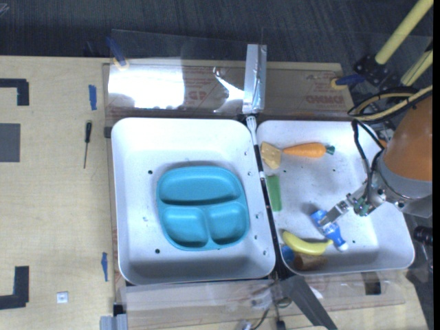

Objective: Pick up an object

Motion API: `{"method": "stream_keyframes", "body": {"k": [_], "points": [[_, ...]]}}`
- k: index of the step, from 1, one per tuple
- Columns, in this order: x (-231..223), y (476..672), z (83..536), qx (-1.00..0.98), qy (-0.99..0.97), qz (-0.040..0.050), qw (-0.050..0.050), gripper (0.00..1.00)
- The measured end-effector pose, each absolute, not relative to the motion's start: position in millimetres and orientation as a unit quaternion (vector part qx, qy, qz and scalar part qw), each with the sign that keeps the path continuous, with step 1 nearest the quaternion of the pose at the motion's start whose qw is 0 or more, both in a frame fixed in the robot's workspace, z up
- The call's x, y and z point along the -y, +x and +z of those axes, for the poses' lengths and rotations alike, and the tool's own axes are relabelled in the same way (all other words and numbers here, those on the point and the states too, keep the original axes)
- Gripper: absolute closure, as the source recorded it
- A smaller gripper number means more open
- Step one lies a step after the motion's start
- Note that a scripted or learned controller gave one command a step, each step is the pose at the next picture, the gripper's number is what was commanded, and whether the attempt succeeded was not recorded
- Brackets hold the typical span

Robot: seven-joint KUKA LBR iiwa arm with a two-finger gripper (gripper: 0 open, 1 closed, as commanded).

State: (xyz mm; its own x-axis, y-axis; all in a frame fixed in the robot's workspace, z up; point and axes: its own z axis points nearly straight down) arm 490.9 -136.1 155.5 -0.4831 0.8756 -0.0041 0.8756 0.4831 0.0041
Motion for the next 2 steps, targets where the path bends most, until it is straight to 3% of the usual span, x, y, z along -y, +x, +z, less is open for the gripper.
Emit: {"method": "stream_keyframes", "body": {"k": [1,2], "points": [[121,480.4,183,-0.844,0.536,0.0008,0.002,0.0],[127,526.8,245,-0.88,0.475,0.0011,0.003,0.0]]}}
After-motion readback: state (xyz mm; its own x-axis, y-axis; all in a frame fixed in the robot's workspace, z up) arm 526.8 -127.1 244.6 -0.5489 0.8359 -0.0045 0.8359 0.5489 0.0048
